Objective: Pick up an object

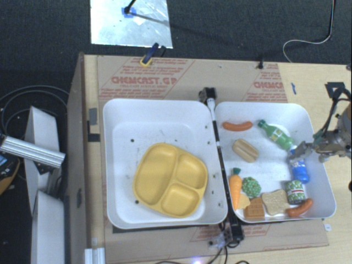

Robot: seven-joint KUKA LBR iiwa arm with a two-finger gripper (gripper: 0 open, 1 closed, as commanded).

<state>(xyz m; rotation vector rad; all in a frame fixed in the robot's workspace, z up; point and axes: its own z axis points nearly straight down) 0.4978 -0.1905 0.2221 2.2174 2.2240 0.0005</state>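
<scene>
The right bin (308, 114) holds several toy foods. Along its far side lie a red sausage (237, 126) and a green bottle (276, 136), with a hot dog bun (245, 150) just in front of them. A carrot (235, 187), broccoli (252, 187), a waffle (254, 208), a bread slice (274, 201), a green can (296, 191) and a second sausage (300, 208) crowd the near edge. A blue bottle (300, 171) lies near the right wall. My gripper (302, 152) reaches in from the right and hangs just over the blue bottle's top end, right of the green bottle.
The left bin (118, 120) holds a yellow divided tray (170, 179). A black clip (209, 97) sits where the two bins meet at the far side. Cardboard (165, 78) lies under the bins. Cables and metal parts lie off the bench to the left.
</scene>
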